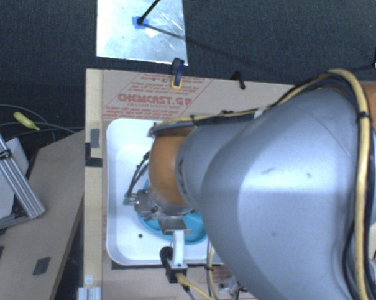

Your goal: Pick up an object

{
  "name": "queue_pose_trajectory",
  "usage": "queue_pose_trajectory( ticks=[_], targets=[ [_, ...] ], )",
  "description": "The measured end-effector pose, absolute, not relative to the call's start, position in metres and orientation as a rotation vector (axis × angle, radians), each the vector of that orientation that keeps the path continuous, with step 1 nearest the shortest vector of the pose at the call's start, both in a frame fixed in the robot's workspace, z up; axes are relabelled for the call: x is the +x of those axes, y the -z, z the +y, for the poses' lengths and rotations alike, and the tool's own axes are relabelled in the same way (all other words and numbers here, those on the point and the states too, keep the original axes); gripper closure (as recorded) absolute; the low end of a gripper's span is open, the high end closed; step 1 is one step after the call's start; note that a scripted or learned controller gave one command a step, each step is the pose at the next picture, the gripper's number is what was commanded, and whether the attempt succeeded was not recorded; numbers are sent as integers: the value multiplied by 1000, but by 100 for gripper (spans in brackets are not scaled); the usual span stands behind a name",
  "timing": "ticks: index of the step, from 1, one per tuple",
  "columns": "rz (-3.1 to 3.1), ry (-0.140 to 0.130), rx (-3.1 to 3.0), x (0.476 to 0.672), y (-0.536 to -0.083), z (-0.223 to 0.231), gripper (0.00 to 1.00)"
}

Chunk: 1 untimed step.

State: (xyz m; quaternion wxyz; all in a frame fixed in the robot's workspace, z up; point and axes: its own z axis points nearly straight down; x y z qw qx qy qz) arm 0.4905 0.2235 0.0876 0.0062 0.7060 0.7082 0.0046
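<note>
The arm [279, 187] reaches from the right, wrist down in the bin [121, 193] at lower centre over a blue object [194, 230].

Robot arm [286, 188]: large, smooth grey housing with rounded contours, filling the right of the scene; an orange band [165, 167] encircles it at its left end, above the wrist; a yellow cable [361, 104] paired with a black one runs along the housing's far edge; thin dark wires [137, 175] hang beside the band; a metallic grey wrist fitting [157, 208] sits below it.
</note>
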Motion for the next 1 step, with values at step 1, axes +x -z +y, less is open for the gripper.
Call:
queue_pose_trajectory(
  ticks=[1],
  targets=[
    [2226, -20, 2212, 488, -214, 236, 100]
  ],
)
